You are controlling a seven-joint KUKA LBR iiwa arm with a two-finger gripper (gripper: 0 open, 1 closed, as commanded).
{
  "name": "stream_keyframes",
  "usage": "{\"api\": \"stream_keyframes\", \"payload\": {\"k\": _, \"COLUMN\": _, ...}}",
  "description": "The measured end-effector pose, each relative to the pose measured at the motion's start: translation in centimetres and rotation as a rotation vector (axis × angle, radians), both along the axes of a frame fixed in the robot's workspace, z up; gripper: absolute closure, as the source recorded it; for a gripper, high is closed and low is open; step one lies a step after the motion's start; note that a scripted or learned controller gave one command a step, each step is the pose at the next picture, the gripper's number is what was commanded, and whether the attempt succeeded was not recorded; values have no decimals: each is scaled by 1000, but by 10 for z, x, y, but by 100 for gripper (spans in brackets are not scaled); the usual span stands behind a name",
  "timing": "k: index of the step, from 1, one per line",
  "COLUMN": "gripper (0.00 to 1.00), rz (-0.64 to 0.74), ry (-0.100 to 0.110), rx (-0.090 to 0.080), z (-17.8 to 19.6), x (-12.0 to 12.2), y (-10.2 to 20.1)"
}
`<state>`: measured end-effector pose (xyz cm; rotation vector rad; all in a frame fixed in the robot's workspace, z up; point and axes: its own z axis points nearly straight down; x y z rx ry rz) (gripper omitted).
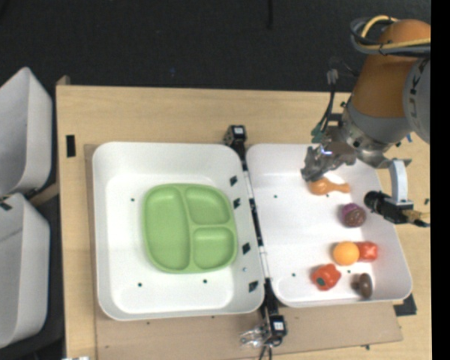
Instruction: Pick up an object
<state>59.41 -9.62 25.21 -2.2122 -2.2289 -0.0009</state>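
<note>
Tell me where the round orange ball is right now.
The round orange ball lies in the right white bin, toward its near right corner, touching a red block, with a red pepper-like toy just below-left.

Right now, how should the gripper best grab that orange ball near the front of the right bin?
Probably from straight above, across the round middle of the orange ball. Close front to back: the red block touches its right side, while front and back look free.
</note>
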Motion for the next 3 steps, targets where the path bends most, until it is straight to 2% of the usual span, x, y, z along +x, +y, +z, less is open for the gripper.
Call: {"api": "stream_keyframes", "payload": {"k": 3, "gripper": 100, "rz": -1, "ry": 2, "rx": -1, "z": -31, "x": 55, "y": 152}}
